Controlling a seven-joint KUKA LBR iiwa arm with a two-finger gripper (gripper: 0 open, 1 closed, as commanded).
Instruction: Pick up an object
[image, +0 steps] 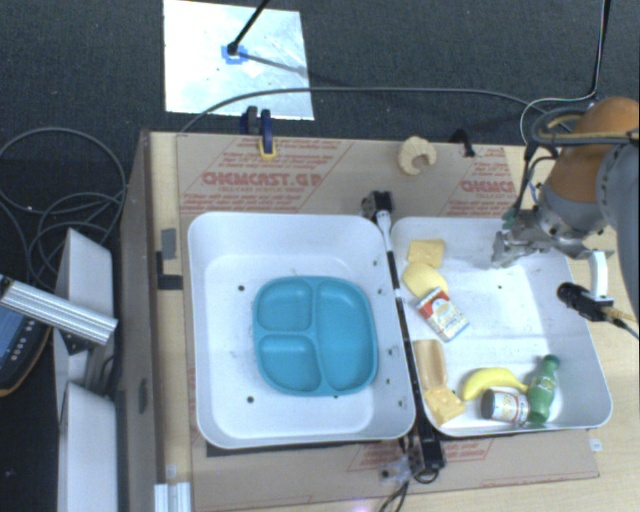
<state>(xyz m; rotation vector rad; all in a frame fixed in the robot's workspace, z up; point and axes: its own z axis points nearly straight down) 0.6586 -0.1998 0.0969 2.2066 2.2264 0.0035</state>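
Over the right bin's (560, 420) far corner, the gripper (510, 245) hangs, its opening impossible to judge. Objects lie nearer: the banana (490, 380) sits fairly apart, so descend squarely across it.

Right bin (575, 345) contents: two pale yellow blocks (424, 262) near the divider (upper left); small red-and-white carton (441, 314), tilted; tan slab (433, 375) along the divider; banana (490, 380); white jar (504, 406) on its side; green bottle (541, 389).
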